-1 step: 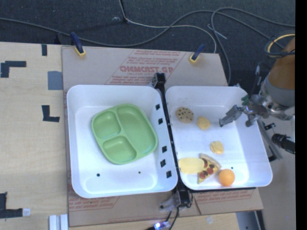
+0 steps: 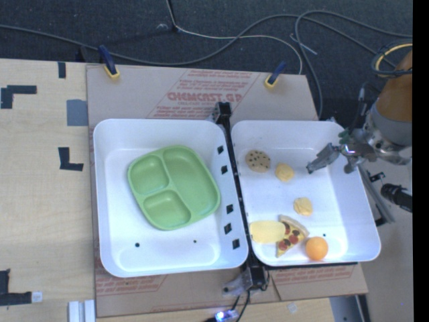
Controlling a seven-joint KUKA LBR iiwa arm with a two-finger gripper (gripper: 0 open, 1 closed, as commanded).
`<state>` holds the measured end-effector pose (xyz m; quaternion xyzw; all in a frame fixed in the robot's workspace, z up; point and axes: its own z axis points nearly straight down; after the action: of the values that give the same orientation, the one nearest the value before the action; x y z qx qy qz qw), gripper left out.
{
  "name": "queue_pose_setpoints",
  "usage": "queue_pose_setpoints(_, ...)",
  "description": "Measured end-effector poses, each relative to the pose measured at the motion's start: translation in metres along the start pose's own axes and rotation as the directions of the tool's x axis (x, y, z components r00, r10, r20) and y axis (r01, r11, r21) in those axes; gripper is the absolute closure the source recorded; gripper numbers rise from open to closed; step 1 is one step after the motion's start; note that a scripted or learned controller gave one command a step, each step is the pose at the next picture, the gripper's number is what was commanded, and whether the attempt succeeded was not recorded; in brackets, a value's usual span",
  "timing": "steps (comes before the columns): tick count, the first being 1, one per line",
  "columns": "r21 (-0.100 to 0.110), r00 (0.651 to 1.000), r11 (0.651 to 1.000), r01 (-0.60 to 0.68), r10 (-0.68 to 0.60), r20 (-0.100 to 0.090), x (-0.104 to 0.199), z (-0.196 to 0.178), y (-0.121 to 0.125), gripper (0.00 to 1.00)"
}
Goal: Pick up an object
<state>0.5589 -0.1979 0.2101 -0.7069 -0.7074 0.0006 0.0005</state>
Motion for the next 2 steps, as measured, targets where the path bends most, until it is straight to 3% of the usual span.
queue_pose_setpoints(2, 0.000, 1.000, 1.000, 0.001, -0.001, 0.001, -0.003, 0.123, 0.001, 0.00)
